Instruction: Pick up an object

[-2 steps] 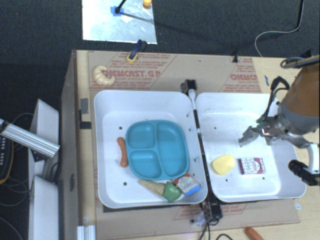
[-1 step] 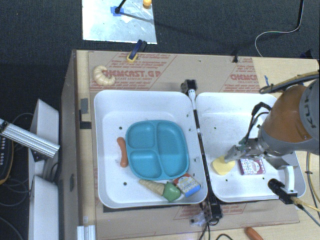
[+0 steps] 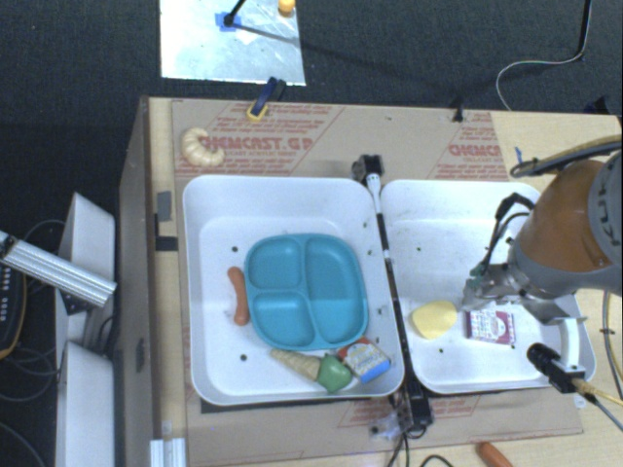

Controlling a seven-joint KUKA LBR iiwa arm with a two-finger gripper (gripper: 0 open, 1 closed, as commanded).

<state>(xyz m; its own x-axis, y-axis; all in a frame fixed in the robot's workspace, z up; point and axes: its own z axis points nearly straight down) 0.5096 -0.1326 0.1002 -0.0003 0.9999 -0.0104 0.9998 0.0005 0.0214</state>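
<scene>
**Gripper low over the right bin**

We see the gripper (image 3: pixel 484 288) in the right bin (image 3: pixel 428 212), just beside a yellow object (image 3: pixel 434 319) and a small pink-and-white packet (image 3: pixel 490 326). We cannot tell how its fingers stand. In the left bin (image 3: pixel 209 261) lie a blue divided plate (image 3: pixel 305 291), an orange sausage (image 3: pixel 238 295), a cone (image 3: pixel 295 362) and a green piece (image 3: pixel 335 375).

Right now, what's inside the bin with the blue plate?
The left bin holds the blue plate, a sausage, a cone, something green and a small packet. Beneath the plate is hidden.
</scene>
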